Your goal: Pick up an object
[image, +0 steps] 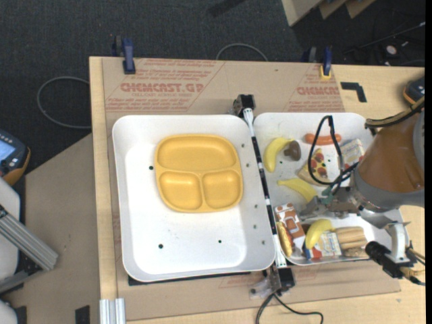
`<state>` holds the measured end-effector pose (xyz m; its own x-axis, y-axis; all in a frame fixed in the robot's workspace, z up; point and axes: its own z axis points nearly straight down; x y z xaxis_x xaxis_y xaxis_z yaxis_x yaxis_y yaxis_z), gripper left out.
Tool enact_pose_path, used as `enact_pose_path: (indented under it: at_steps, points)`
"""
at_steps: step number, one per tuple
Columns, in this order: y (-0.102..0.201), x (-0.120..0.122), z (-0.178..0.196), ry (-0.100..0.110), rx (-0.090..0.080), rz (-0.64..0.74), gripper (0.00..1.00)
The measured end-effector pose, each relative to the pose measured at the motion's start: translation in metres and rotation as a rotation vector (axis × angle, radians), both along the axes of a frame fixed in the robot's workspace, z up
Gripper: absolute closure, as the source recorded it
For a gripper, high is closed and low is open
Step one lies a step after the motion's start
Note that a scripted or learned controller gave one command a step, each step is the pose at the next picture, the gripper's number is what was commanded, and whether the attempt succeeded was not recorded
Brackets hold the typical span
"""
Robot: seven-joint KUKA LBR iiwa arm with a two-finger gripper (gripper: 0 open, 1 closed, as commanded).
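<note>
**Mia:** Which thing could the arm pick up?

**Ben:** I think the banana (317, 233) at the bottom of the right bin (351, 119). The gripper (329, 204) hangs just above it. The box of snacks (289, 229) is my marker, so the banana sits just to the right of that box, touching it.

**Mia:** Will it be hard to hold?

**Ben:** It looks like a toy, so I guess it is light and stiff. The skin looks smooth and may slip. It is curved, so I would pinch it across the fat middle, not at the thin tips.

**Mia:** Are the fingers open?

**Ben:** I cannot tell. That part is dark and small, and the big grey and orange arm (395, 171) covers some of it. I see nothing held in them.

**Mia:** So where is the banana from the fingers?

**Ben:** Just below them in the picture, close by. I cannot tell if they touch.

**Mia:** What else is near the box?

**Ben:** A brown roll (349, 236) lies farther right, past the banana. Another yellow piece (298, 187) lies above the box. The yellow tray (198, 172) is far to the left, in the other bin (135, 201) on the desk (108, 147).
</note>
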<state>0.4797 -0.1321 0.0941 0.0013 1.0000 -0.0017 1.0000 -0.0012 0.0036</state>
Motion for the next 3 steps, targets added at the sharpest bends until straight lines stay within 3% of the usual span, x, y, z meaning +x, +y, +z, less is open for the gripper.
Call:
enact_pose_path:
  at_steps: [1, 2, 3]
  points:
    - [0.021, 0.061, -0.01, -0.002, 0.001, 0.005, 0.0]
    - [0.019, 0.059, 0.001, -0.001, 0.0, 0.001, 1.0]
    - [0.072, 0.067, 0.097, -0.007, 0.003, 0.008, 1.0]
